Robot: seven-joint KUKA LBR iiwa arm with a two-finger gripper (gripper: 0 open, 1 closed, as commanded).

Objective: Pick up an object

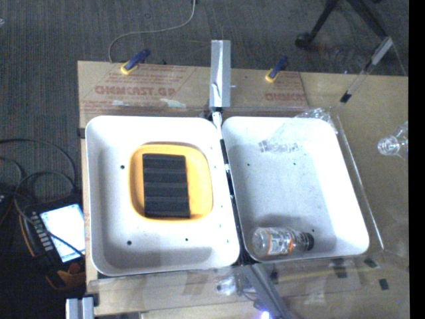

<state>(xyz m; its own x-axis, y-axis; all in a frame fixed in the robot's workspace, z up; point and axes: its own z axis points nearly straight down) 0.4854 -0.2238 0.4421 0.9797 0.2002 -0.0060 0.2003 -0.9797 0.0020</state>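
We see the table (372, 98) carrying two shallow white bins side by side. The left bin (106, 191) contains a yellow tray with a black ribbed insert (167, 183), lying flat near the bin's centre. The right bin (299, 185) contains a clear bottle with an orange label (281, 240), lying on its side against the near wall, and a crumpled clear wrapper (279, 145) near the far wall. We cannot tell the state of the jaws.

A yellow tray (171, 183) with a black block (165, 185) lies in the left bin (106, 138). A bottle (280, 241) lies at the right bin's (332, 191) near edge, with what may be clear plastic (279, 145) farther back.
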